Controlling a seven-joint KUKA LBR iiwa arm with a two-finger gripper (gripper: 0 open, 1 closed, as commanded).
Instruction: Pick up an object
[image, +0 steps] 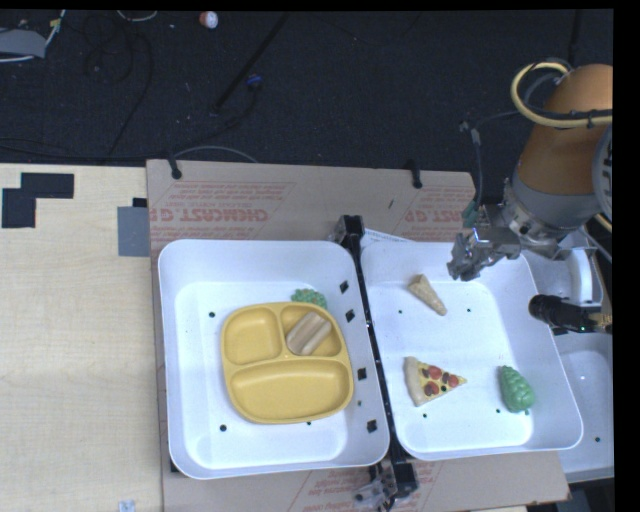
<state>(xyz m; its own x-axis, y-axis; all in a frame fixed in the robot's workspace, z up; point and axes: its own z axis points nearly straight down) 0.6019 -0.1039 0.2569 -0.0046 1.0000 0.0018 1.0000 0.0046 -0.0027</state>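
Note:
The right bin (480, 440) holds a tan wedge-shaped piece (428, 294), a pizza slice (431, 381) and a green bumpy toy (516, 390). My gripper (468, 262) hangs over the far edge of the right bin, up and to the right of the tan wedge, apart from it. Nothing shows between its fingers. In the left bin (190, 420) lies a yellow divided plate (288, 363) with a tan hot-dog piece (309, 333) in its upper right compartment. A green leafy toy (310, 297) sits just behind the plate.
A black divider (362, 340) runs between the two bins. Cardboard (260, 200) lies under and behind them. The arm's orange band (565, 140) rises at the upper right. A black part (560, 312) sticks in over the right bin's right rim.

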